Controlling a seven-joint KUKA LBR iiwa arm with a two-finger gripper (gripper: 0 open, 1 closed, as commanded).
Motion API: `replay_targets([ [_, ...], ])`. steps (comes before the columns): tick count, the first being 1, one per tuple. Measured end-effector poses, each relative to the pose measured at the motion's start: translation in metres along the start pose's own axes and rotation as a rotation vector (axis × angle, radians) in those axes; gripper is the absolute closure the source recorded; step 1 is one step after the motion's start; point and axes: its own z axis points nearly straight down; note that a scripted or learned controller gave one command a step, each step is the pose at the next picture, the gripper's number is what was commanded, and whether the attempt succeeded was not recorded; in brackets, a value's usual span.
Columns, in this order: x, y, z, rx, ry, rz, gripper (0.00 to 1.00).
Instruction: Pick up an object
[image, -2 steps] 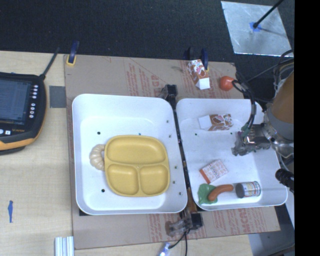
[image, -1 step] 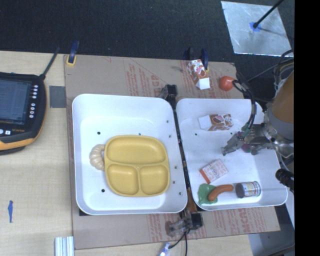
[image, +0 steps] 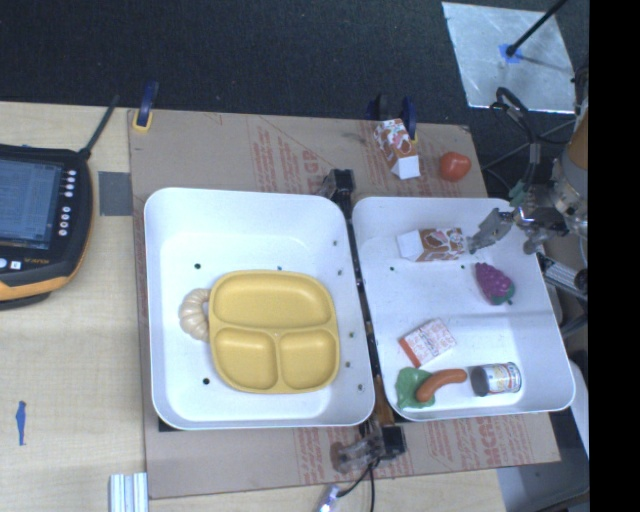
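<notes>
Pincer (image: 487, 232) at right bin's (image: 560, 330) 1 o'clock beside carton (image: 432, 243); finger state indeterminate. Risk: nudges carton, misses grasp.

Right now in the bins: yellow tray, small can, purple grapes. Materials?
Yellow tray: likely moulded plastic, smooth satin, one even colour, rounded compartments. Small can: probably metal under a printed label, dark end; too small to confirm. Purple grapes: look like toy plastic or rubber, bumpy, dull.
</notes>
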Motion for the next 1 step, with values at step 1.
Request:
replay_targets([
  [1,-0.0271,0.0634,0.0408,0.001,0.001,-0.001,0.0],
])
